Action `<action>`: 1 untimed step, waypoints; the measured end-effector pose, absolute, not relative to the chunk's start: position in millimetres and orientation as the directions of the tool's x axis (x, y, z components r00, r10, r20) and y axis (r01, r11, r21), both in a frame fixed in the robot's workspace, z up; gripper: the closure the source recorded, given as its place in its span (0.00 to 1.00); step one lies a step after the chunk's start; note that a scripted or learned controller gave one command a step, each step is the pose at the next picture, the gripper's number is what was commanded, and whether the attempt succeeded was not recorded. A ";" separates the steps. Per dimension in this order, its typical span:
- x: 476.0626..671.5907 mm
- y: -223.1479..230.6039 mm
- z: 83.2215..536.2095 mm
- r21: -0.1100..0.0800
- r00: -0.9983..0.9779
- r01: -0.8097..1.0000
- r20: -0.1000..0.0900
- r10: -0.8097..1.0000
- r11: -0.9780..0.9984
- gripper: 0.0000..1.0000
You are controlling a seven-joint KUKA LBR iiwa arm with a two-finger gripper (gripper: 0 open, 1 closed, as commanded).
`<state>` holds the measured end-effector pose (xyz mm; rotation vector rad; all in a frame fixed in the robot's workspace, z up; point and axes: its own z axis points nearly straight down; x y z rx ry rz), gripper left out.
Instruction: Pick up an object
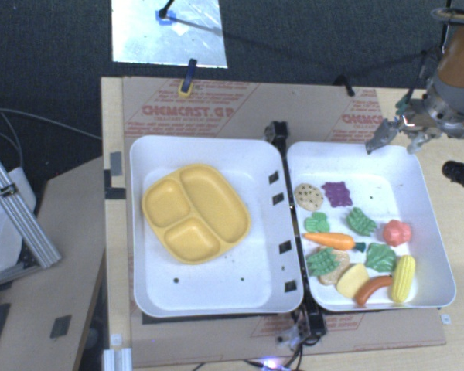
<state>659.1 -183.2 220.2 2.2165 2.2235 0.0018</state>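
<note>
The right bin [429, 207] holds several toy foods: a cookie [308, 197], purple grapes [337, 193], an orange carrot [330, 239], a red tomato [397, 232], a yellow corn cob [403, 277], a sausage [371, 289], a yellow wedge [353, 279] and green leafy pieces [361, 221]. My gripper [394, 139] hangs over the far rim of that bin, at its upper right. It is open, its fingers spread with nothing between them. It is well above and behind the foods, touching none.
The left bin [151, 284] holds a yellow divided plate [195, 212]. A black hinge strip [288, 215] runs between the bins. A shiny sheet [168, 22] lies beyond the bench, and a blue and yellow clip [188, 79] sits on the cardboard.
</note>
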 end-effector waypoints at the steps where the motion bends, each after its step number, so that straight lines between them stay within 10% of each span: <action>1: 594.7 -186.2 124.6 -0.009 0.001 1.000 0.003 1.000 -0.001 0.00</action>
